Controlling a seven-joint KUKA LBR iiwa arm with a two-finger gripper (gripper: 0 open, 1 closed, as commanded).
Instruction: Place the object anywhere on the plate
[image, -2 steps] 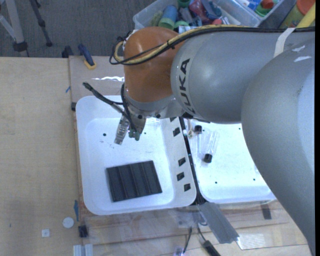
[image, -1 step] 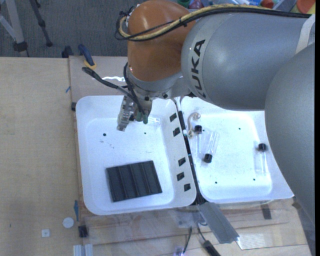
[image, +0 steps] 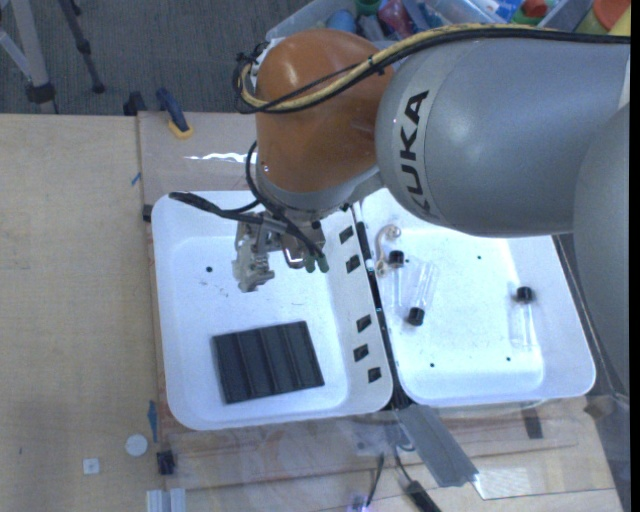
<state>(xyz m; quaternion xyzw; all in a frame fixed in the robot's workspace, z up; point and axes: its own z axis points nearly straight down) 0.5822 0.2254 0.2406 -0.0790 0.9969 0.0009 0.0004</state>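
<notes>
Overhead slanted view of the bench. Grey arm (image: 500, 110) with orange band (image: 310, 110) reaching in from the right, above the left bin (image: 180, 300). Gripper (image: 253, 265) low over that bin's upper half, near its middle; impossible to tell whether spread or pressed together, the tool being small and blurred here. Dark ribbed plate (image: 268, 362) lying flat in the left bin's lower half, below the gripper in the view and apart from it, turned slightly askew to the bin's walls.

In the right bin (image: 560, 370): first clear vial (image: 418, 295), black-capped, near the left wall; second clear vial (image: 521, 315), also black-capped, toward the right side and well apart from the first; small pale piece (image: 387, 247) with a dark end, possibly a third vial, at the upper left, just beside the divide between the bins. All three well apart from the plate.
</notes>
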